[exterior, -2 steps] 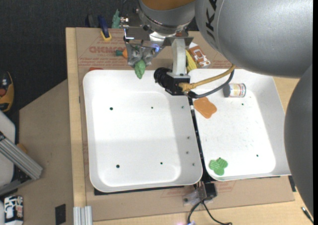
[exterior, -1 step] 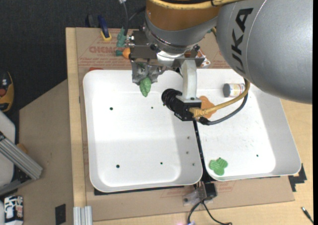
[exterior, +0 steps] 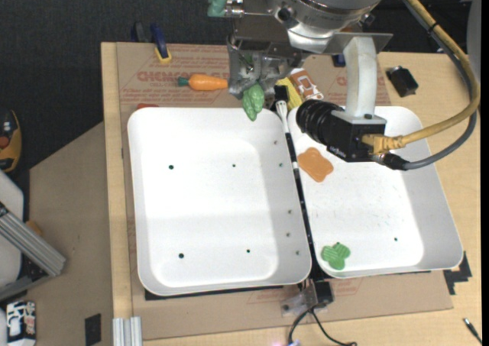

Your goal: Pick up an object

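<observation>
The left bin (exterior: 206,199) lies touching the right bin (exterior: 382,215) on the bench (exterior: 114,108). In the right bin, a flat piece (exterior: 315,163) lies near the left bin, and a leafy piece (exterior: 335,255) lies at its front edge. Behind the left bin, a carrot (exterior: 205,82) lies on the bench.

Two white bins (exterior: 206,184), two green pieces (exterior: 335,255), one orange piece (exterior: 315,163), one carrot (exterior: 205,82).

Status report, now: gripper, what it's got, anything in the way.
Gripper raised over the bins' far edge. Green leafy piece hanging at its tip, grip unconfirmed. Orange piece and green piece in right bin.
</observation>
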Robot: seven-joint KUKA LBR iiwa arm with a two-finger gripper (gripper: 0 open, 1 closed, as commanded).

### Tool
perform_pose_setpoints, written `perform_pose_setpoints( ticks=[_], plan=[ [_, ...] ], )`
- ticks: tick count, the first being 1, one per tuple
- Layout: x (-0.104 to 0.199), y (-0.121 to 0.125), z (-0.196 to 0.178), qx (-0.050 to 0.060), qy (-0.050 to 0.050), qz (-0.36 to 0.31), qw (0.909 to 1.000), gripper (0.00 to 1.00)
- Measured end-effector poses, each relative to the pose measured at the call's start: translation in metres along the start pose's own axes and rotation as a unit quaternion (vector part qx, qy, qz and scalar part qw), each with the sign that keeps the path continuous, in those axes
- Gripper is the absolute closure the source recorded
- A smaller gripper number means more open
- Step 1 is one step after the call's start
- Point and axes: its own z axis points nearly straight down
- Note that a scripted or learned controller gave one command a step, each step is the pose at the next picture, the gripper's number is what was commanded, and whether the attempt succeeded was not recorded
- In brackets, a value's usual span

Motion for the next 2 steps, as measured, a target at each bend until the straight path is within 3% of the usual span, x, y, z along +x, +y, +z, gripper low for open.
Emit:
perform_pose_setpoints(
  ticks=[1,2],
  plan=[
    [0.0,0.002,0.01,0.008,-0.005,0.002,0.9999,0.0],
    [0.001,0.002,0.0,0.007,-0.005,0.001,1.0,1.0]
  ],
)
